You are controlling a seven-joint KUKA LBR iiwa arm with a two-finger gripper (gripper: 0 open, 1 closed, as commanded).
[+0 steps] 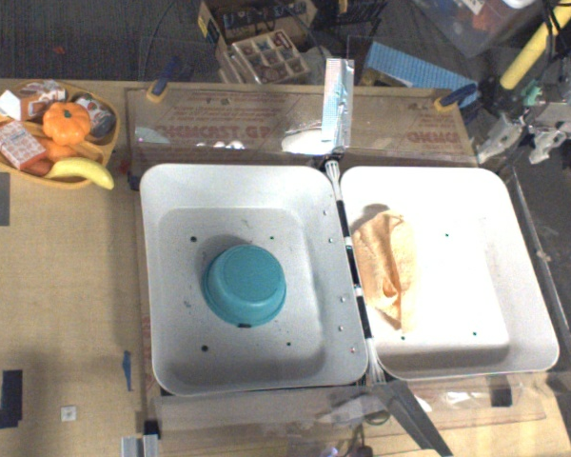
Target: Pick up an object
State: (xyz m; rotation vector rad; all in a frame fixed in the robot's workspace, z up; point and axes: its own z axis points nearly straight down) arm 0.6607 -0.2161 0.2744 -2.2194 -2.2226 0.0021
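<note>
A teal bowl [246,285] lies upside down in the middle of the left white bin [171,208]. A crumpled tan and orange cloth [384,265] lies along the left side of the right white bin [476,284], close to the divide between the bins. The arm's end with the gripper [525,133] hangs at the upper right, beyond the right bin's far corner and well away from both objects. It is small and cluttered there, with nothing visibly held.
A shallow basket of toy fruit and small boxes [49,136] sits on the bench at the far left. A cardboard strip [238,122] runs behind the bins, with a clear upright piece [338,103] at its middle. Crates and clutter lie beyond.
</note>
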